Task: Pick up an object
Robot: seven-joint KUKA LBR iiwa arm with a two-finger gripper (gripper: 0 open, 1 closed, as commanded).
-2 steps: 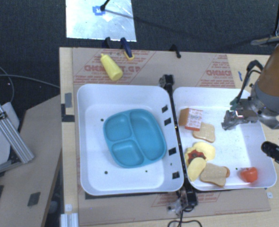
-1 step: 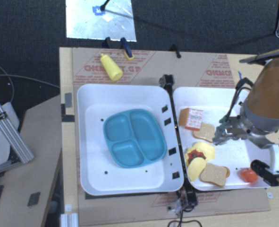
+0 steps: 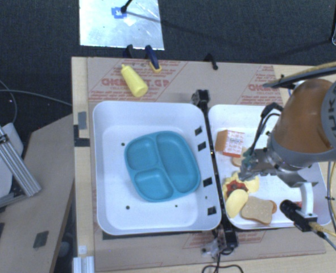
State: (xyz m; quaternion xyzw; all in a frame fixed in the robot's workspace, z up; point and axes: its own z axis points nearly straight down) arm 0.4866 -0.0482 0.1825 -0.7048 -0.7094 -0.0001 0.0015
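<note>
My gripper (image 3: 248,168) hangs low over the right bin (image 3: 241,115), above a cluster of toy food at its left side. Whether it holds anything is hidden by the wrist. Under and around it lie yellow pieces (image 3: 236,202), a small red piece (image 3: 232,182), and a slice of bread (image 3: 258,210) toward the front edge. An orange-and-white packet (image 3: 230,142) lies just behind the gripper. The grey arm with its orange band (image 3: 304,121) covers the right part of this bin.
The left bin (image 3: 113,118) holds a blue divided plate (image 3: 162,165). A yellow bottle (image 3: 134,81) lies on the cardboard behind the bins. A black divider with clips (image 3: 208,152) runs between the bins. A metal frame (image 3: 8,158) stands at the far left.
</note>
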